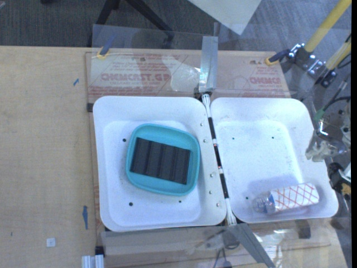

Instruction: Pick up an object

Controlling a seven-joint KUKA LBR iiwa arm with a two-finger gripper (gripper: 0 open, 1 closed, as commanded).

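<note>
Small clear plastic bottle with red-lattice label [287, 199] lies on its side near the end effector [319, 148]. It looks light, slippery and crushable; best gripped mid-body. Whether the end effector is apart or together, I can't tell.

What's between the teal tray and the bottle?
In the camera view, bare white floor of the left bin, then the divider where the two bins meet, then bare floor of the right bin lie between the teal tray and the bottle.

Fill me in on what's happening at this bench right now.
Nothing is being handled at this moment. A teal tray with a dark ribbed insert lies in the left bin. A small bottle with a red-checked label lies on its side near the front of the right bin. Both sit untouched, so the pick has not happened yet.
</note>
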